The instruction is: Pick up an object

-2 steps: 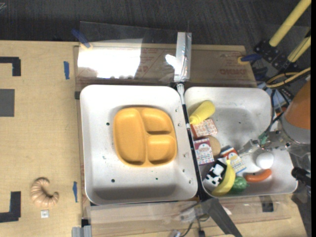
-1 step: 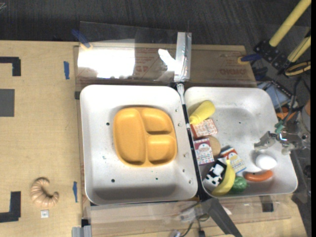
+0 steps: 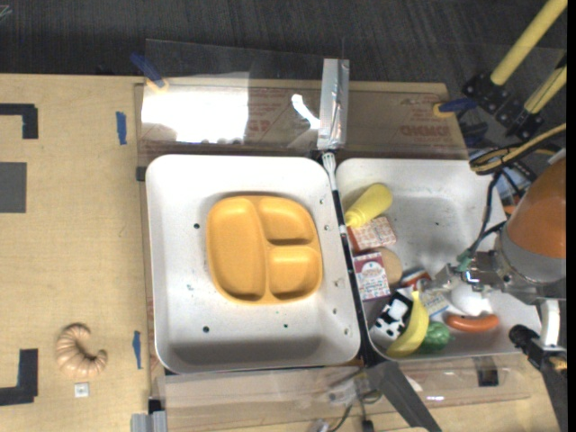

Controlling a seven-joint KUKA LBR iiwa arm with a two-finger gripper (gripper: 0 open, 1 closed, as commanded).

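Gripper [image 3: 468, 282]: low over the right bin's right half, among the toys; metal parts cluttered together, grip state impossible to tell; nothing clearly held.
Arm [image 3: 540, 232]: grey, orange band above the wrist, entering from the right edge.
Right bin [image 3: 432, 192]: shallow, white, smooth, rounded corners; toys crowded in its lower and left parts.
Yellow bottle [image 3: 369, 203]: glossy plastic, lying tilted at the upper left of the right bin.
Red-and-white packets [image 3: 371, 255]: two small printed boxes, just below the bottle, along the divider.
Banana [image 3: 416, 327]: curved, yellow, beside a black-and-white piece.
Green piece [image 3: 437, 336]: bumpy, touching the banana.
Red-orange piece [image 3: 472, 322]: long, smooth, just beneath the gripper.
Left bin [image 3: 171, 241]: white, holding a yellow compartment tray [image 3: 264, 246], rounded, three sections.
Croissant [image 3: 81, 349]: ridged, tan, on the wooden bench, well apart from both bins.
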